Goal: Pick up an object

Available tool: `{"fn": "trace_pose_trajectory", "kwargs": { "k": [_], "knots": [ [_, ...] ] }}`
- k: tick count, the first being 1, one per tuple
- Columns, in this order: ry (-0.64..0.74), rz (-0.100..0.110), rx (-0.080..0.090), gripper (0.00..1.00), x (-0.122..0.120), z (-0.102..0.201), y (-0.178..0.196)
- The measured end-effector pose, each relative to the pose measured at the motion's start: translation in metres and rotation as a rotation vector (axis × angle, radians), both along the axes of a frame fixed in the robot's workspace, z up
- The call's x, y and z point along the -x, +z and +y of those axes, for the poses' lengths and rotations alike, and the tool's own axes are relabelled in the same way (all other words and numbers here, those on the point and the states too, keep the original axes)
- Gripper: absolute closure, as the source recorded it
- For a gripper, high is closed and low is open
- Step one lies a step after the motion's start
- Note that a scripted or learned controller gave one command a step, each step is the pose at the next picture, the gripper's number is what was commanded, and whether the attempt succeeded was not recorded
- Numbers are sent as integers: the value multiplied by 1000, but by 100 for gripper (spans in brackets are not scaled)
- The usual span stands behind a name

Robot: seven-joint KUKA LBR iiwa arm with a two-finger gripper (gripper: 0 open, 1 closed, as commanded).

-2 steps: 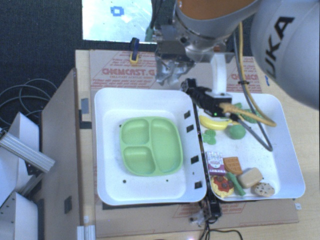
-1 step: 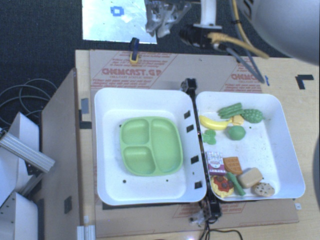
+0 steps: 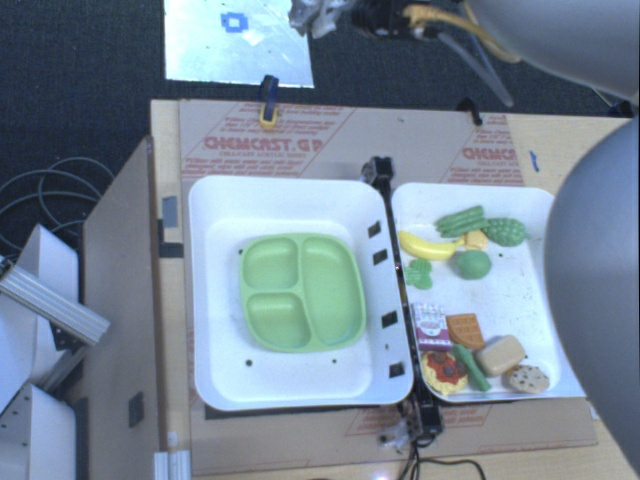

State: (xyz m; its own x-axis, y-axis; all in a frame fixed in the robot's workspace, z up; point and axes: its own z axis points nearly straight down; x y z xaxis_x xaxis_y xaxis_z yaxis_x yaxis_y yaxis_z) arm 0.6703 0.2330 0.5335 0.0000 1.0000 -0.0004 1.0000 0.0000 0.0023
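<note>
The yellow plastic toy banana lies upper left in the right white bin; likely light, stiff, slippery (grip mid-curve); the pincer, top centre, carries nothing, its opening unclear.

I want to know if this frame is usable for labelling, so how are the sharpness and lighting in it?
Camera view: the arm is a soft grey blur at the right edge, too close to focus; the toy food and the green divided plate are reasonably sharp under even light with faint shadows; the pincer at the top looks smeared; the pale sheet beside it looks washed out.
</note>
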Motion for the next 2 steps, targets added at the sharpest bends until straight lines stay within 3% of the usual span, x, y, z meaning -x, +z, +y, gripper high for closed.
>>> {"fn": "trace_pose_trajectory", "kwargs": {
  "k": [1,2],
  "knots": [
    [4,0,0,0,2,1,1],
    [8,-3,0,100,2,1,13]
  ]
}}
